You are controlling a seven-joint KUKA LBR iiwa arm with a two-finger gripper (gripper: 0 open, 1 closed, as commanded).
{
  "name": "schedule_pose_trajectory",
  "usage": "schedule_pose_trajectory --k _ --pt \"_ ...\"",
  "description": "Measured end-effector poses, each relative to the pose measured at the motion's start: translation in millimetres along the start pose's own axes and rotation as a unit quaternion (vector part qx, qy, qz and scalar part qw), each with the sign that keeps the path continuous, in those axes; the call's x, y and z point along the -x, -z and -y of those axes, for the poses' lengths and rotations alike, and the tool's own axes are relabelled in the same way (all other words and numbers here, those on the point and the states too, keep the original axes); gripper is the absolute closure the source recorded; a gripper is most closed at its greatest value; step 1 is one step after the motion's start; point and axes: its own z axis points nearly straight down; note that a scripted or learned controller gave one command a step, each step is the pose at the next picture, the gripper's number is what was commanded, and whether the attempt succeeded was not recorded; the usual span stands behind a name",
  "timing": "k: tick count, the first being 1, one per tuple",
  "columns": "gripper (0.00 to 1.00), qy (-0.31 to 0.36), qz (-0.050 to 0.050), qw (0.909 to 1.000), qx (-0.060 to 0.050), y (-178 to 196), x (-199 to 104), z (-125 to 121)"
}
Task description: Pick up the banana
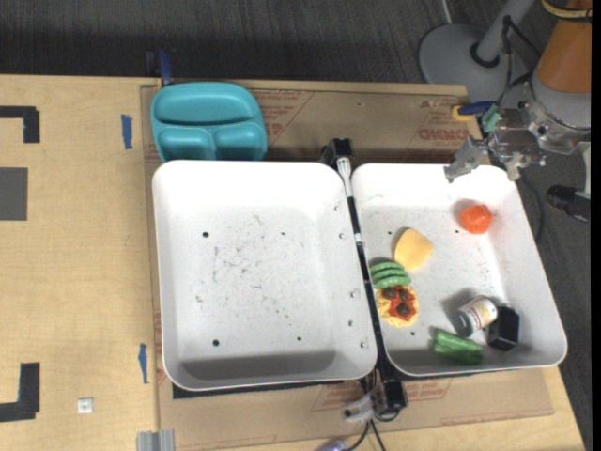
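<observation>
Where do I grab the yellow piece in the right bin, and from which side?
Probably straight from above, at the middle of the yellow piece. It lies low and rounded on the floor of the right bin, so no side gives an easy way under it. Close across its left and right flanks, where the floor looks bare. The green ridged piece crowds its lower edge.

Two white bins (254,369), seven items, one teal tray (208,120).
</observation>
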Motion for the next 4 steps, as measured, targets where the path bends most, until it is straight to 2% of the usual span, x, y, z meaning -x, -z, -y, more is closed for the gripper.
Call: schedule_pose_trajectory --k 1,2,3,4 --pt "0.0 -0.076 0.0 0.9971 0.001 -169.5 -21.9 36.6" --pt "0.0 0.088 0.0 0.9962 0.001 -169.2 -34.9 80.2" --pt "0.0 0.126 0.0 0.992 0.001 -169.7 -43.7 150.1" --pt "0.0 -0.008 0.0 1.0 0.001 -130.5 -31.5 78.3"
